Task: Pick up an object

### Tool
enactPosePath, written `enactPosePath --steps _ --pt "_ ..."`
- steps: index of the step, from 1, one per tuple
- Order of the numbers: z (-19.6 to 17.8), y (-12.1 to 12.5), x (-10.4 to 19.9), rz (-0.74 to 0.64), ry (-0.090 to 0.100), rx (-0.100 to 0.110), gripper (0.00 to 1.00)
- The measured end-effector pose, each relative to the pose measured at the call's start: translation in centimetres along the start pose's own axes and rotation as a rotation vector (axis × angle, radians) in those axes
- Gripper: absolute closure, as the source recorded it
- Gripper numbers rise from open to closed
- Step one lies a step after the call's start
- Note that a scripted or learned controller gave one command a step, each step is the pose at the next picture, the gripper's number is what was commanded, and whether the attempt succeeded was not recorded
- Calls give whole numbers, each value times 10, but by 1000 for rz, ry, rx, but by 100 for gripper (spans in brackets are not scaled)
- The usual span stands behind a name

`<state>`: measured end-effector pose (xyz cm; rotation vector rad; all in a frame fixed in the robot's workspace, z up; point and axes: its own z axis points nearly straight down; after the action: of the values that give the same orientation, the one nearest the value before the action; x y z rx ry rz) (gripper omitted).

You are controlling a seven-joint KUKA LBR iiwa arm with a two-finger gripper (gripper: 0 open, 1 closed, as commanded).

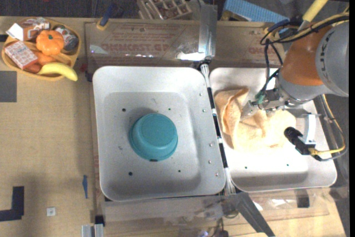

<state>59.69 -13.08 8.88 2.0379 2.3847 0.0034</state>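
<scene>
The bench [44, 136] carries everything, and the left bin [108, 86] serves here as the landmark. It sits near the middle of the bench, its floor bare except for a teal bowl [154, 136] lying upside down near its centre, well clear of every wall. That placement would suit a grasp from above, though the smooth dome offers two fingers little to close on.

Touching the left bin's right wall is the right bin [277, 175]. The arm [316, 61] reaches over this second bin from the side away from the left bin, its orange band above the wrist, bent downward so the tool end meets the contents.

Those contents are a tan cloth [241, 119], crumpled in a heap in the part of the right bin closest to the left bin, one fold raised against the shared wall. It looks soft and loose, so a pinch on a raised ridge would probably lift it, while a flat patch would likely slip away.

The gripper [260, 101] is down at the cloth's upper edge, apparently in contact with the fabric. How far the jaws stand apart I cannot tell; cables and the wrist housing hide them. No cloth shows clearly between them, so I judge the pick as not yet secured.

Beyond the left bin's far left corner, a bowl of toy fruit [41, 50] sits out of reach, apart from the work.
</scene>
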Motion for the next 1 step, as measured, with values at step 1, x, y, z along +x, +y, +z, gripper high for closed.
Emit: enactPosePath --steps 1 --pt "-9 1 -1 2 0 -1 100"
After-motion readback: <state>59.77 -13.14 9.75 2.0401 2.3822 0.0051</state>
